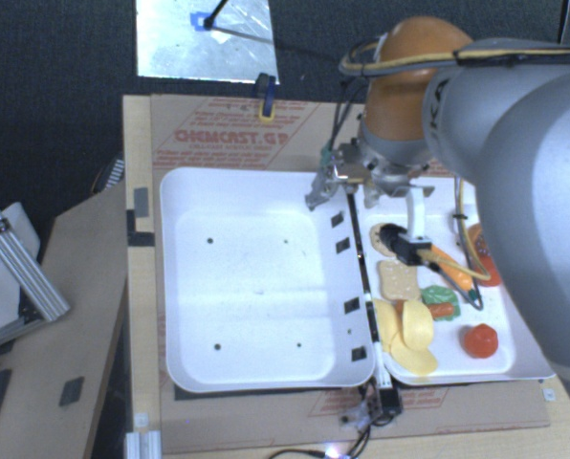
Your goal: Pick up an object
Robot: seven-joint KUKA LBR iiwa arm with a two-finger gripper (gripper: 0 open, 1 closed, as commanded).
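Leftmost, the left bin (pixel 185 256) sits white beside its twin. Next, the gripper (pixel 325 187) hangs over the far end of the seam between the two bins; how wide it stands cannot be told from this angle. Further right, in the right bin (pixel 511 360), the objects lie apart from the gripper: a tan square slice (pixel 397 278), yellow pieces (pixel 411 335) just nearer the front, a green lump (pixel 440 299), an orange stick (pixel 454 269) and a red round piece (pixel 480 340)
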